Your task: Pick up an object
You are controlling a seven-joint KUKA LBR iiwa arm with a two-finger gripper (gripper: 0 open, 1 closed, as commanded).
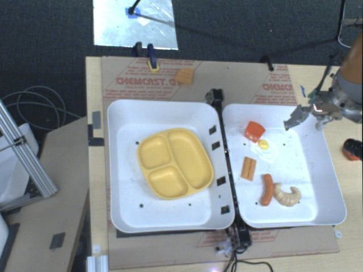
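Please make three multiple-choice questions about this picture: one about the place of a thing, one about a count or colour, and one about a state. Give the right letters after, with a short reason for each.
1. Where does the yellow divided plate lie?
A. in the left bin
B. in the right bin
C. on the cardboard behind the bins

2. How many compartments does that plate have?
A. two
B. three
C. five

3. What is the state of the gripper?
A. it hangs over the right bin's far right corner, nothing between its fingers
B. it presses on the sausage
C. it rests inside the yellow plate

Answers:
1 A: the plate sits in the left bin, while the right bin has the small food pieces.
2 B: two hollows at the back and one in front.
3 A: it is above that corner, apart from the sausage.
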